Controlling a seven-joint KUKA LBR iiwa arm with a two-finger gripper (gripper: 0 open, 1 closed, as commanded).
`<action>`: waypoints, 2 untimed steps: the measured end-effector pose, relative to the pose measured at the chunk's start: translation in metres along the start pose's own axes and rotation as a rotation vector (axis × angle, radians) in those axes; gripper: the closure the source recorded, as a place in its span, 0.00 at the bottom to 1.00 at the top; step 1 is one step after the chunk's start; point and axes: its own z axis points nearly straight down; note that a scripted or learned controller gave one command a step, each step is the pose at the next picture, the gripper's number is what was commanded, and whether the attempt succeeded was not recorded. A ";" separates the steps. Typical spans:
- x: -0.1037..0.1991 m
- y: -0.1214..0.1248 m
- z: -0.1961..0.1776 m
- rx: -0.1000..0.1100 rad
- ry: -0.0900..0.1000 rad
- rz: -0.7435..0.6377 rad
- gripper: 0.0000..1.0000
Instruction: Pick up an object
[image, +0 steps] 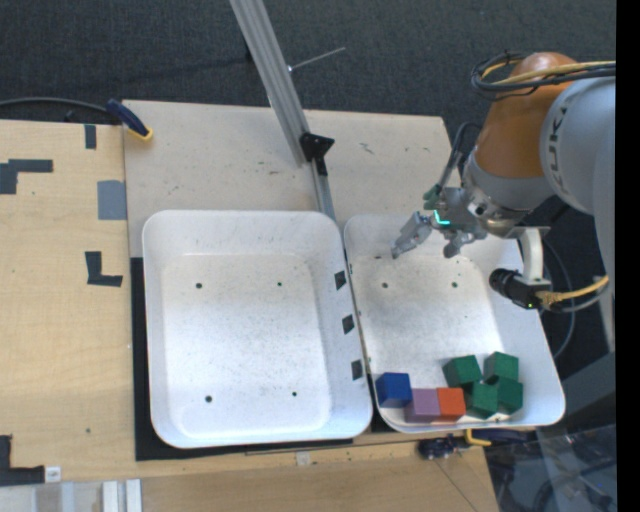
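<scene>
My gripper (430, 242) hangs over the far end of the right bin (430, 310), fingers spread open with nothing between them. The blocks lie clustered at the bin's near end, well away from the gripper: a blue block (394, 388), a purple block (426, 402), an orange block (451, 402) and several green blocks (485, 380) to their right.
The left bin (245, 320) stands beside the right one. A slanted metal bar (285, 95) runs down from the top to the gap between the bins. A yellow-tipped blue clamp (130, 118) lies at the bench's far left. The arm's cables (525, 285) hang at the right.
</scene>
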 end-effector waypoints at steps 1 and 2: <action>0.000 0.001 -0.002 -0.004 -0.001 -0.001 0.00; -0.002 0.010 0.050 0.001 -0.002 0.000 0.00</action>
